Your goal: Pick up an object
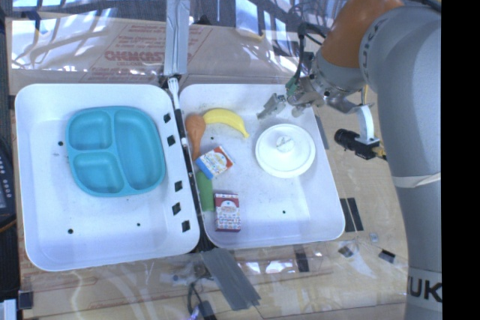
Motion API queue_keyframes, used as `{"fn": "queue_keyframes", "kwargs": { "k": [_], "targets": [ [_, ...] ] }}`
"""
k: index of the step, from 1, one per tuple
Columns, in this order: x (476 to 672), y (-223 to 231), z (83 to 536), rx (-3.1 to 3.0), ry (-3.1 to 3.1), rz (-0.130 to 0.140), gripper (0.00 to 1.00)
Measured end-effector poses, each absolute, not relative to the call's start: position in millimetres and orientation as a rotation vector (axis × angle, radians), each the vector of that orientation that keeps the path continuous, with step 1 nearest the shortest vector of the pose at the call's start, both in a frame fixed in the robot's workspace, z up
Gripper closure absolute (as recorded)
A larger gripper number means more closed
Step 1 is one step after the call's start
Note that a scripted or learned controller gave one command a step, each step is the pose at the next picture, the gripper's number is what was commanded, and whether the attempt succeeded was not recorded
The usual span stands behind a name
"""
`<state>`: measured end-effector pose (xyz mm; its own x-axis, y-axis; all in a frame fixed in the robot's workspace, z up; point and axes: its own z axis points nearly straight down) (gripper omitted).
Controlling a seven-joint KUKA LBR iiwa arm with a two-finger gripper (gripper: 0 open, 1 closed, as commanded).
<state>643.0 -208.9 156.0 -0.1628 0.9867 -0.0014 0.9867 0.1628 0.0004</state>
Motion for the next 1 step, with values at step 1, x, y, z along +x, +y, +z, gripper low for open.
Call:
{"fn": "queue_keyframes", "kwargs": {
  "k": [1],
  "targets": [
    [656.9, -137.8, 89.5, 1.874, 2.528, -0.003, 0.0]
  ]
}}
